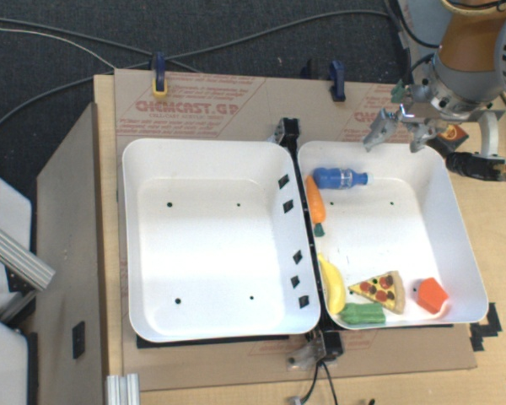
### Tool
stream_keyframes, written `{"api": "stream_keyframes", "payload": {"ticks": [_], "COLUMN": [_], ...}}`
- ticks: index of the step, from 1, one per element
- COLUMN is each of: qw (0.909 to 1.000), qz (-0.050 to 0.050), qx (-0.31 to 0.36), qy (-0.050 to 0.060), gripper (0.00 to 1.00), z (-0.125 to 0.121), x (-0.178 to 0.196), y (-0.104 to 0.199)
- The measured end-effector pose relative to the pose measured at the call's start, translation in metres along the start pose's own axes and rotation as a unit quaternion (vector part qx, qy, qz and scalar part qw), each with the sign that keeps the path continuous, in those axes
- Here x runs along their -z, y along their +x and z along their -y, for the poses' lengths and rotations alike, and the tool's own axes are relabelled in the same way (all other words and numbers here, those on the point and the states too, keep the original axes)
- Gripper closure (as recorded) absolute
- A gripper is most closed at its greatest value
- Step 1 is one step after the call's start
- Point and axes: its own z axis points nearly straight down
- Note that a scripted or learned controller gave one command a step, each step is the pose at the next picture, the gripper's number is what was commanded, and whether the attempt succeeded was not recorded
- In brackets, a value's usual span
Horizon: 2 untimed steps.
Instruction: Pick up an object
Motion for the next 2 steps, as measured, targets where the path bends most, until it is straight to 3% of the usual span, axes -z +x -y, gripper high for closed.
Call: {"api": "stream_keyframes", "payload": {"ticks": [1,2], "qw": [1.0,1.0], "qz": [-0.001,-0.002], "qx": [0.001,0.003], "qy": [-0.001,-0.001], "gripper": [0.0,0.0], "z": [0.052,0.126], "x": [0.053,0.101], "y": [0.023,0.068]}}
